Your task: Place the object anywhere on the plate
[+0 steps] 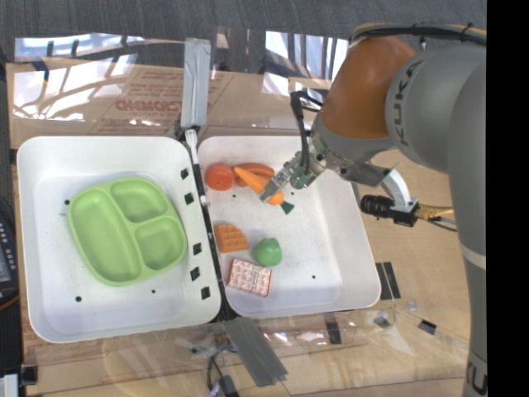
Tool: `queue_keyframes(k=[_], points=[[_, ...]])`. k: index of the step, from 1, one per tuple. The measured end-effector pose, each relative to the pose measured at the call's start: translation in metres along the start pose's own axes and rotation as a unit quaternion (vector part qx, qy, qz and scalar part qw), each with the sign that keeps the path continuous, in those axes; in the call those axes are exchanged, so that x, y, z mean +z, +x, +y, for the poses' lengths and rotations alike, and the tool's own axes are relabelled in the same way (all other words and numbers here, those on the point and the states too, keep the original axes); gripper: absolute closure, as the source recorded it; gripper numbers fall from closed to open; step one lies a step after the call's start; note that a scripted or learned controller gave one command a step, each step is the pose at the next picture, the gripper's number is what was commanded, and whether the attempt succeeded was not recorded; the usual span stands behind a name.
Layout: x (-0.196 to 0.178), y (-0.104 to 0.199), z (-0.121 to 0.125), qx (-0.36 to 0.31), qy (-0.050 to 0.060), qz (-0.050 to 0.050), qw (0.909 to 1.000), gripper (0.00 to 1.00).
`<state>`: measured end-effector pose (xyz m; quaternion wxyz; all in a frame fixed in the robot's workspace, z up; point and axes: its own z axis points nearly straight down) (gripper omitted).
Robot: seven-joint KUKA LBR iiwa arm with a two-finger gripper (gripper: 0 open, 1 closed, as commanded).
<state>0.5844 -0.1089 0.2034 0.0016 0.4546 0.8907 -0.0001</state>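
A green plate (97, 240) with three compartments lies in the left bin (41, 172). Over the upper middle of the right bin (339, 246), my gripper (287, 182) is shut on a small orange carrot (275, 196). The carrot's dark green top (287, 208) points down and to the right, and the carrot hangs just below the fingertips. The plate is well to the left of the gripper, across the divider between the bins.
In the right bin lie a red tomato (219, 177), an orange sausage-shaped piece (254, 173), a waffle (231, 238), a green apple (267, 252) and a red-and-white patterned block (250, 277). The arm's orange band (368, 89) hangs over the bin's upper right.
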Motion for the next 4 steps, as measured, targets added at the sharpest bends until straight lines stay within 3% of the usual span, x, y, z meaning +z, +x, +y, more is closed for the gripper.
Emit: queue_keyframes(k=[1, 2, 3, 4], points=[[-0.054, -0.013, -0.032, 0.086, 0.001, 0.001, 0.9963, 1.00], [0.013, 0.001, 0.050, -0.077, 0.002, 0.002, 0.9970, 1.00], [-0.008, 0.067, 0.099, -0.207, 0.000, 0.001, 0.9782, 1.00], [-0.008, 0.067, 0.099, -0.207, 0.000, 0.001, 0.9783, 0.00]])
